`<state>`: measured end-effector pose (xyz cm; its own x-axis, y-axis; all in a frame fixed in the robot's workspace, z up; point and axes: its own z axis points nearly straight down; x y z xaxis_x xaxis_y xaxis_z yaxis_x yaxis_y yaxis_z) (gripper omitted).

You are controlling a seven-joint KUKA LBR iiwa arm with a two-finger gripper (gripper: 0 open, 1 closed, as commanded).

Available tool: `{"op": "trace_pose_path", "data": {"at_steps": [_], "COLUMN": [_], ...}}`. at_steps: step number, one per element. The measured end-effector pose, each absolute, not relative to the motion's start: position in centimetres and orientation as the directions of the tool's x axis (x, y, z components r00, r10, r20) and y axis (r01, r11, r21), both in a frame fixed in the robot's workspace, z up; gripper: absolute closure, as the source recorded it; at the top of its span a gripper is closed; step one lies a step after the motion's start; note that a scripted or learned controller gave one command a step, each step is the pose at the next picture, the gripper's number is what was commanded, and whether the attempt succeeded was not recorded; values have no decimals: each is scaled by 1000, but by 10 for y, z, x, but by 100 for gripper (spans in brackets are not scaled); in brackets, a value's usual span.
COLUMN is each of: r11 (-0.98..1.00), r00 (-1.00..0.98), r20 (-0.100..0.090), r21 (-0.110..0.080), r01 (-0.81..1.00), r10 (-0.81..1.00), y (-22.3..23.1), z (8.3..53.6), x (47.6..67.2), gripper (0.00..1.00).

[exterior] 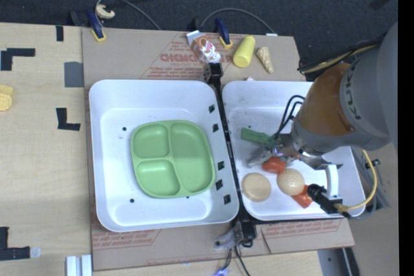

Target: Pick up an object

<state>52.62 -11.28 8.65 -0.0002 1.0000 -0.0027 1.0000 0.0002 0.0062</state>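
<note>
Right, nearest the camera in the right bin [255,97]: a tan round piece [257,187] at six o'clock, a pale ball [291,181] beside it, a red piece [273,165] just above. The jaws [277,150] sit low over that red piece, green item [256,136] at ten o'clock; can't tell how wide they stand. Left bin [103,113] holds a green divided plate [172,158]. Farther back, a yellow cylinder [244,52] on the bench [39,139].
</note>
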Motion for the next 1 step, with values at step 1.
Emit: {"op": "trace_pose_path", "data": {"at_steps": [1], "r11": [0], "r00": [0], "r20": [-3], "r21": [6], "r01": [1000], "r10": [1000], "y": [-113], "z": [96], "x": [526], "gripper": [100]}}
